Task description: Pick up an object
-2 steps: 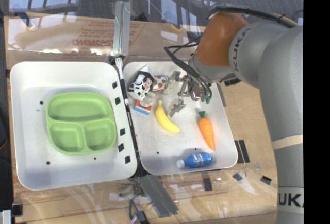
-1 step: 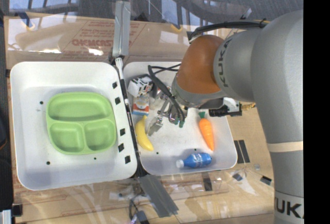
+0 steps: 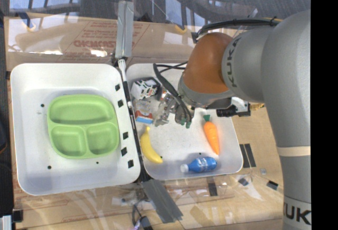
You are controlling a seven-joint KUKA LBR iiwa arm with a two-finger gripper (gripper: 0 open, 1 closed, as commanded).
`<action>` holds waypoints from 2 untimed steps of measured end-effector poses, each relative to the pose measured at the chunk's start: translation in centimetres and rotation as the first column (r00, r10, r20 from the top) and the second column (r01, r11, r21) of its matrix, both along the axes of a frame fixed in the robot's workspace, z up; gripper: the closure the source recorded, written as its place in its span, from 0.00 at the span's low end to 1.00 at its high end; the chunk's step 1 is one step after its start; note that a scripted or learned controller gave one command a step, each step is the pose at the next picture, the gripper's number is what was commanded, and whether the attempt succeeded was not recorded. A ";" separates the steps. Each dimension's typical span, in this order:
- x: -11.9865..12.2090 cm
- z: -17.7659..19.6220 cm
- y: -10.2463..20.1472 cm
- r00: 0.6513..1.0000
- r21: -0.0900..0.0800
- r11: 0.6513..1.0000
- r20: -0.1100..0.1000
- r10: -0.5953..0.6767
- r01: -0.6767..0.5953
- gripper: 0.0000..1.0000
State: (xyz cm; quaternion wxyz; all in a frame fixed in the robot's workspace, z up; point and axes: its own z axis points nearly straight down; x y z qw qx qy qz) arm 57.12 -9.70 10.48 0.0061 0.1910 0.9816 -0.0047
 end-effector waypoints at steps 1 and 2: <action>-2.3 16.3 3.6 0.980 0.012 0.980 0.002 -0.200 0.200 1.00; -2.5 15.9 3.6 0.980 0.011 0.980 -0.007 -0.200 0.201 0.00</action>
